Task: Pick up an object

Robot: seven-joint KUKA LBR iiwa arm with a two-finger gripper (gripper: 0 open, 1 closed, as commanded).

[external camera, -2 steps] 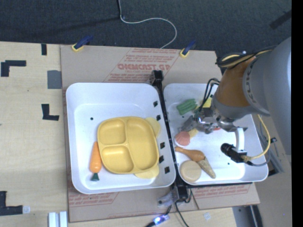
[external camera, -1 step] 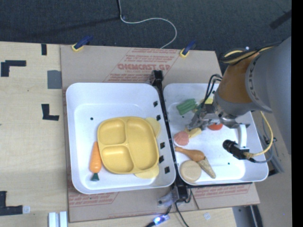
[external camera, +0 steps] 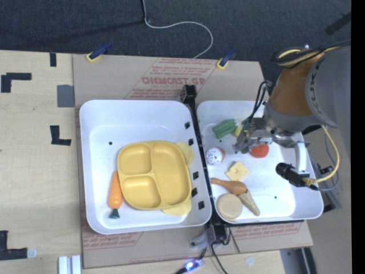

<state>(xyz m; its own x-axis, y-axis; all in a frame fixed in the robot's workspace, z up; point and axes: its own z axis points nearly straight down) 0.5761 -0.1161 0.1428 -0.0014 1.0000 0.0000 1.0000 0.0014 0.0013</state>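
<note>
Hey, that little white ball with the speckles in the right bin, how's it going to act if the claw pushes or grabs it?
The ball looks round, so a push would probably send it rolling across the smooth floor of the right bin, maybe against the wall beside it. Its curved sides may slip from the claw unless gripped squarely. Being small, it's probably light.

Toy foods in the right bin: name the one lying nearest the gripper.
The small red tomato-like toy, lying right beside the gripper in the right white bin. The green leafy toy and yellow cheese wedge lie farther off.

A robotics lab: 2 white bins (external camera: 91,153) on taped cardboard (external camera: 171,76).
</note>
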